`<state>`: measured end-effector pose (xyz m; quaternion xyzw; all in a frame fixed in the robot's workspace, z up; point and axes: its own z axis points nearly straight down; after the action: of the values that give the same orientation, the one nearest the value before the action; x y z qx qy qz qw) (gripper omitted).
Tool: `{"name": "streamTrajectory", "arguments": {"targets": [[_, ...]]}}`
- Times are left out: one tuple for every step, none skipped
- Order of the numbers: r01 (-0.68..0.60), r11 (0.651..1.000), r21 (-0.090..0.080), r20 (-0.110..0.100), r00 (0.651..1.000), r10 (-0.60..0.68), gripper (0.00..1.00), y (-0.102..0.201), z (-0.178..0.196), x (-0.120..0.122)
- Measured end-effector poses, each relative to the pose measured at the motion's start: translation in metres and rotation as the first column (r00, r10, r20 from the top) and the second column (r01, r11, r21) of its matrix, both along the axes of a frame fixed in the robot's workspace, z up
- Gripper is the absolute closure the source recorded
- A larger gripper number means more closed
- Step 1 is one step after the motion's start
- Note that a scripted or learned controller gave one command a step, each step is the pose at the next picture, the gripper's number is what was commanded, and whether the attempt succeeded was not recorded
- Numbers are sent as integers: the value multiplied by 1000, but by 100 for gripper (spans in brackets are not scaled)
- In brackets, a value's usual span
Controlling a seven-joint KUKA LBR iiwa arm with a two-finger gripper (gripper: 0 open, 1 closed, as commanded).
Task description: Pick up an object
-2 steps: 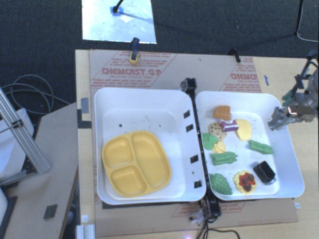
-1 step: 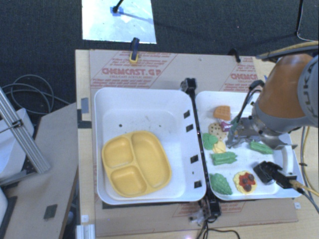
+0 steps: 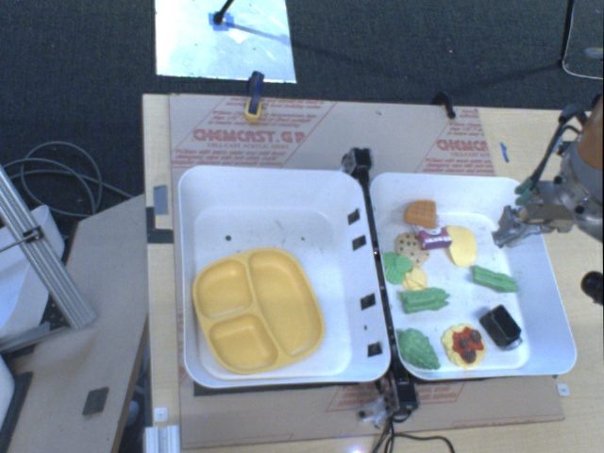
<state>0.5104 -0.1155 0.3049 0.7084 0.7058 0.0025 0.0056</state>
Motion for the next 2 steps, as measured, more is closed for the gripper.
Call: {"name": "streamTrajectory", "arguments": {"targets": [[-3, 1000, 8, -23, 1000, 3, 100, 12, -164, -27], [-17, 1000, 8, -6, 1000, 17, 100, 105, -116, -22]]}}
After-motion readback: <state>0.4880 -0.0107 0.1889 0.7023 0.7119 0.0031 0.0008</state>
